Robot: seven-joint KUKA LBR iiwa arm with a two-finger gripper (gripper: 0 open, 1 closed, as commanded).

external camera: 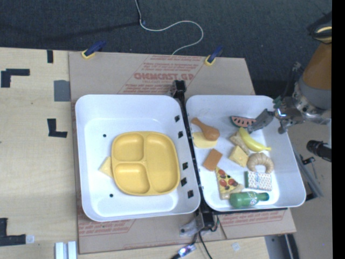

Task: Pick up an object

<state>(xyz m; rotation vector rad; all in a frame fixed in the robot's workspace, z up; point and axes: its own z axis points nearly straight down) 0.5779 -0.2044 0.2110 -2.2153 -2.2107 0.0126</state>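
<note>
1. The tool (pixel 274 121) is hovering over the right bin (pixel 291 161) near its upper right rim, its two dark fingers spread apart and pinching nothing.
2. It is looking like the approach step; the next move is calling for a descent onto one piece and a closing of the fingers.
3. The watermelon slice (pixel 241 122) is lying just beside the tool at nine o'clock, the banana (pixel 252 140) near at seven o'clock.
4. Farther out, the yellow divided plate (pixel 145 162) is sitting in the left bin (pixel 91 144).
</note>
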